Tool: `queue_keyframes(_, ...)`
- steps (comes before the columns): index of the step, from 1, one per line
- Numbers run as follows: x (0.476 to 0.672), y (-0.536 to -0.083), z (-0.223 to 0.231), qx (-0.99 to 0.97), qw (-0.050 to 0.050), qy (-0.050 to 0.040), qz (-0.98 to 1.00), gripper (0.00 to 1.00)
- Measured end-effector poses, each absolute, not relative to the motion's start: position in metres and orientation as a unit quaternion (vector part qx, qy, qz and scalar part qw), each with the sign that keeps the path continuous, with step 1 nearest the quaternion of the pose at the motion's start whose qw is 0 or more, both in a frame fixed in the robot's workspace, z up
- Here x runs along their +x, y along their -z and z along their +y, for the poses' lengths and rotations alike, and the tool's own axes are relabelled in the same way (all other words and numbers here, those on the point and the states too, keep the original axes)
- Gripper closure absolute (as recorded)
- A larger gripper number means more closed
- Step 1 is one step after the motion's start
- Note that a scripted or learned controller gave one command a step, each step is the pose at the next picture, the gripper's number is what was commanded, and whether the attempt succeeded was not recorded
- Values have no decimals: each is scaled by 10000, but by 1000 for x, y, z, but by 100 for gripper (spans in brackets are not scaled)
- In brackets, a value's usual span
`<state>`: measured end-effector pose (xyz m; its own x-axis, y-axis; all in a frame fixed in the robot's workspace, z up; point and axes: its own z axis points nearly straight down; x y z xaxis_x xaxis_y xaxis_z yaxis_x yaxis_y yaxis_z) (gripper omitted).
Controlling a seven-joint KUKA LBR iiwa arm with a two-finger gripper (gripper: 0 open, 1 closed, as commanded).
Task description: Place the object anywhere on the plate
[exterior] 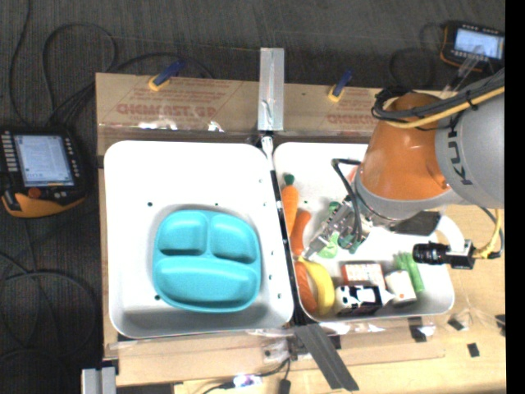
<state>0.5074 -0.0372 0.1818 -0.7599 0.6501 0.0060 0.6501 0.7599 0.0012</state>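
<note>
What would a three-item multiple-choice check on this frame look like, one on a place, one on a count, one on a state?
1. Where is the plate?
A. In the left bin
B. In the right bin
C. On the floor

2. How many compartments does the plate have?
A. One
B. Three
C. Five

3. What lies on the plate?
A. A carrot
B. A banana
C. Nothing yet

Answers:
1 A: the turquoise plate sits in the left bin, while the toys lie in the right bin.
2 B: ridges split it into two upper sections and one long lower one.
3 C: its surface is bare; the carrot and the banana are in the right bin, where the gripper hovers.
</note>
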Motion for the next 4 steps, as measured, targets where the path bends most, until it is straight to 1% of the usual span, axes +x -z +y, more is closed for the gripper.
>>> queue_keyframes(1, 608, -182, 40, -2624, 10, 0, -9650, 100)
queue_keyframes(2, 546, -182, 85, -1905, 19, -5, -9817, 100)
queue_keyframes(3, 546, -182, 85, -1905, 20, -3, -9817, 0)
queue_keyframes(4, 612, -132, 122, -1378, 4, -16, -9905, 0)
